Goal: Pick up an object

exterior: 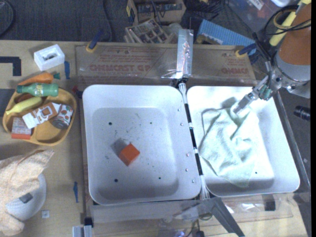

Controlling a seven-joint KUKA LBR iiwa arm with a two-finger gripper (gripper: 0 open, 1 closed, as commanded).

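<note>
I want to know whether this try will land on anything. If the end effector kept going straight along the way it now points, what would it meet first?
Most likely the pale cloth in the right bin: the end effector slants down-left at its upper edge. Depth is unclear, so it may already touch.

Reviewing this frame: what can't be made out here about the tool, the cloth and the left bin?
- Tool: small and blurred over the cloth; whether it grips the cloth cannot be told.
- Arm: cut off by the right and top edges.
- Right bin: the cloth's folds hide the floor beneath.
- Grey thing behind the orange block in the left bin: too small to identify.
</note>
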